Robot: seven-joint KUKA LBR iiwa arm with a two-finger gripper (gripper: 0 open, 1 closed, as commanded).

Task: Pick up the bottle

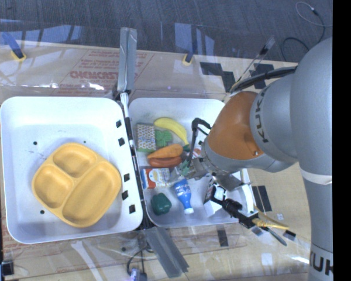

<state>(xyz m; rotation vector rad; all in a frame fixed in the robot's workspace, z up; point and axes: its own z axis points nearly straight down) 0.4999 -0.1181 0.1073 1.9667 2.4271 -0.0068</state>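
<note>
The bottle [183,195] is small and clear with a blue label and a white cap. It lies in the right bin [213,107], near the front wall, cap pointing to the front. My gripper [190,166] hangs just behind the bottle's rear end, beside the right tip of a carrot [165,154]. The orange band [237,134] and the grey arm cover the right side of this bin.
A banana [172,127], a green patterned packet [147,137], a red and white sachet [155,175] and a dark green pepper [161,202] crowd the right bin around the bottle. The left bin [23,116] holds a yellow divided plate [76,183].
</note>
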